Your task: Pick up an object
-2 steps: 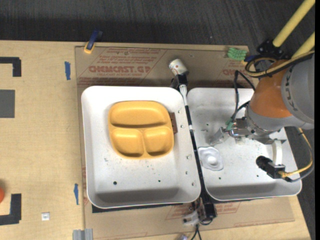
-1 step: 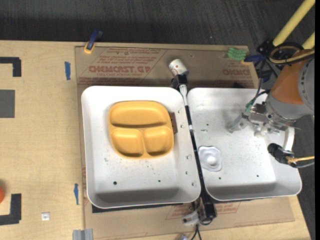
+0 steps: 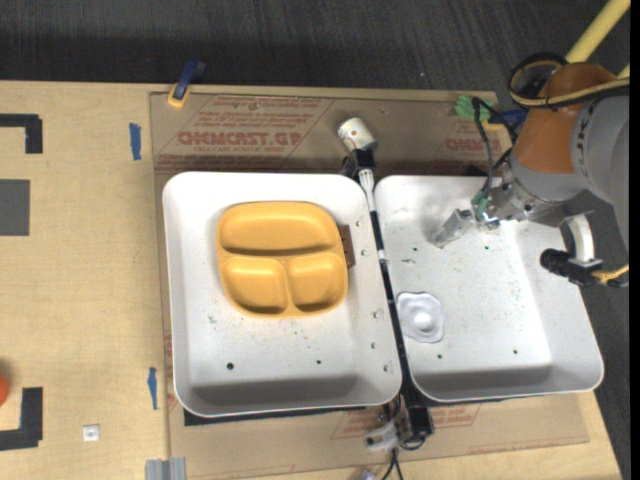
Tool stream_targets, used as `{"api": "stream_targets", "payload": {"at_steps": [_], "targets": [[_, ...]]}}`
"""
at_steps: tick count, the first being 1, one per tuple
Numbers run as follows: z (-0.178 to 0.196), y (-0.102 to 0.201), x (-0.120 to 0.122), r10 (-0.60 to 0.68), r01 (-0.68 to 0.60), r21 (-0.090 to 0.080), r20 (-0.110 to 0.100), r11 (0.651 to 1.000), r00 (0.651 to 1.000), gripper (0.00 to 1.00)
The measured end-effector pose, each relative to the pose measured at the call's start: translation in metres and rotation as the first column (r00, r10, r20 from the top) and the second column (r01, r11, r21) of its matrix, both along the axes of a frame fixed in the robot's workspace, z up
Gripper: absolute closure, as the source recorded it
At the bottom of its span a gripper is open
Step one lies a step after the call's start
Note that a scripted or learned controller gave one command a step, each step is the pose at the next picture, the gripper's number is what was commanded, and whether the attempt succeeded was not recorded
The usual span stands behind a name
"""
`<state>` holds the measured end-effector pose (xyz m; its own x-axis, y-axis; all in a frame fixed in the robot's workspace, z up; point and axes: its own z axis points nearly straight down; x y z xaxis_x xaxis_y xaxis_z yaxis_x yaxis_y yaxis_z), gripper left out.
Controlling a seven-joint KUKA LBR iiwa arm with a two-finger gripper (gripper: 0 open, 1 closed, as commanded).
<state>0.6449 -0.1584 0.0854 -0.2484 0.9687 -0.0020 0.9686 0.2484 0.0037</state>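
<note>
Reaching from right, arm (image 3: 560, 138) angles hand (image 3: 450, 228) low over right bin (image 3: 560, 358); grip unclear

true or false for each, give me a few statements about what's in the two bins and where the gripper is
1. The yellow divided tray lies in the left bin. True.
2. The small clear lid lies in the left bin. False: it lies in the right bin, near the divider.
3. The gripper is over the right bin's upper part. True.
4. The gripper holds the yellow tray. False: the tray sits apart from it, in the other bin.
5. The yellow tray has five compartments. False: three show, one long and two smaller.
</note>
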Motion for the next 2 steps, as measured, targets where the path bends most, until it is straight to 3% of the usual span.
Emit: {"api": "stream_targets", "payload": {"at_steps": [1, 2], "targets": [[0.000, 0.004, -0.091, -0.053, 0.053, 0.001, -0.004, 0.999, 0.999, 0.00], [0.000, 0.041, -0.068, 0.016, -0.016, 0.000, 0.000, 1.000, 1.000, 0.00]]}}
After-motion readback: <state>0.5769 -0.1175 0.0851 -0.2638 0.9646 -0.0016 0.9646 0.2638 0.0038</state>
